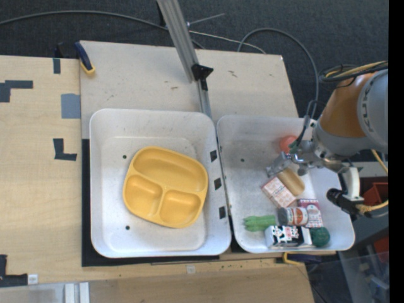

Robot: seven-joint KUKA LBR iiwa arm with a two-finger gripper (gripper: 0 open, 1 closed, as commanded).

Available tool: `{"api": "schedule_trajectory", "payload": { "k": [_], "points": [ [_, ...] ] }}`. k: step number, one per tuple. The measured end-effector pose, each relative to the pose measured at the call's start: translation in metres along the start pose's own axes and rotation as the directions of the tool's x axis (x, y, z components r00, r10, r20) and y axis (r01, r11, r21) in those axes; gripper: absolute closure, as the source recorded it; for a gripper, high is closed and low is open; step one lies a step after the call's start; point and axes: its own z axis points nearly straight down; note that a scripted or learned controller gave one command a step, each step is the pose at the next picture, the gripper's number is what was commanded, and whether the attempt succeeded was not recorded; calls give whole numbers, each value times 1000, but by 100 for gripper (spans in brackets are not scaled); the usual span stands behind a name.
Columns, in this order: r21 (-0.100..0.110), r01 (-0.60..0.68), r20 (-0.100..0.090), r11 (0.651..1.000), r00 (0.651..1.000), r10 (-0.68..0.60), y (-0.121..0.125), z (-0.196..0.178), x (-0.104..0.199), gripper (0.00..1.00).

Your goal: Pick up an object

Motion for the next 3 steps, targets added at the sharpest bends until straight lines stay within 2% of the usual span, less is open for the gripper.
{"api": "schedule_trajectory", "payload": {
  "k": [1,3],
  "points": [
    [-5,1,0,1000,1000,-1,1,-13,0,100],
    [-11,-1,2,1000,1000,1,-9,-106,-5,100]
  ]
}}
